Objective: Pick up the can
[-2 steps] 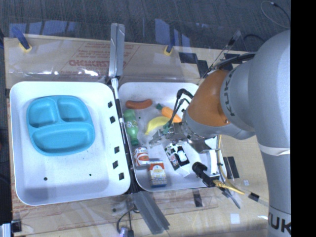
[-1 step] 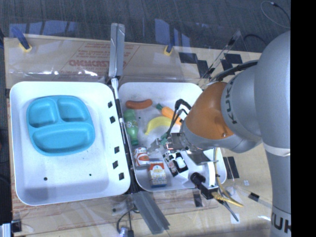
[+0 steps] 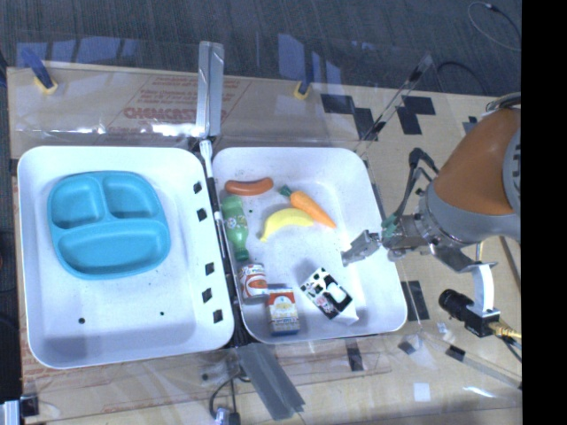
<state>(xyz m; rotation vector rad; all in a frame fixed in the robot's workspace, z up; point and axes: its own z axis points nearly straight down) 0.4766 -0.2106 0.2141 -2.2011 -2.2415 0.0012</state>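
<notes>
Pincer [image 3: 361, 246] state unclear, apart from can [image 3: 254, 281] lying with long axis left-right.

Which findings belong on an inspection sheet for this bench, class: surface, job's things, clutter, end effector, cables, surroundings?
Surface: two white bins side by side; the left bin holds a blue divided tray, the right bin holds the small items.
Job's things: can lying near the right bin's left wall.
Clutter: sausage, carrot, banana, green bottle, small carton, black-and-white box.
End effector: end effector over the right bin's right side, apart from the can; finger state cannot be told.
Cables: a cable on the floor behind.
Surroundings: dark carpet, tape marks on the bench.
</notes>
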